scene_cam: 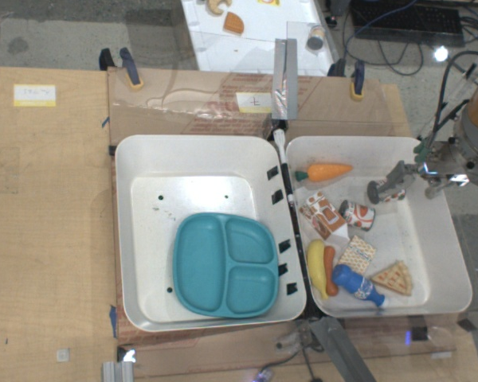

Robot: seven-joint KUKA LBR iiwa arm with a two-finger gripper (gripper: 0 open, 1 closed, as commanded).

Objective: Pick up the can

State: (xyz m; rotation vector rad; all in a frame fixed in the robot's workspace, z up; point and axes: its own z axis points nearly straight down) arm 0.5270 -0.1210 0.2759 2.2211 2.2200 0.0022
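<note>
Your end effector hovers in the right bin; you cannot tell its finger state. The can lies at its seven o'clock.

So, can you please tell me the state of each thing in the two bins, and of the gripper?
teal tray: lying flat in the left bin, compartments bare
can: lying on its side in the right bin, not held
carrot: lying near the far wall
banana: lying beside the hot dog
blue bottle: lying on its side
gripper: over the right bin, apart from the can
</note>
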